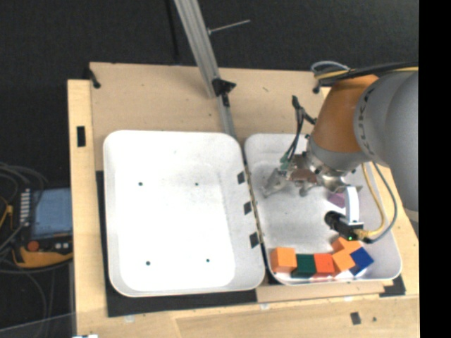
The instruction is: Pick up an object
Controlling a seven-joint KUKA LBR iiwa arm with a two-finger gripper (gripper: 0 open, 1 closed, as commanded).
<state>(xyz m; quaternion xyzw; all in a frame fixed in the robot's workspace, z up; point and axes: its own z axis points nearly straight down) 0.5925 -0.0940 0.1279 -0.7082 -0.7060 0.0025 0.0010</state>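
We cannot tell the gripper's (304,177) state. The orange block (285,258) at the right bin's (268,153) near edge looks light, rigid; we'd pinch its flat sides.

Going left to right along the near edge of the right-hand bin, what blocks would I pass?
Orange block → green block → second orange block → blue block. A further orange block overlaps these, so it is left out. All lie in the right bin.

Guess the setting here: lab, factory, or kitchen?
Most likely a robotics lab test bench: a wooden bench bearing two white bins, coloured blocks heaped in the right bin, and loose cables beside a handheld controller.
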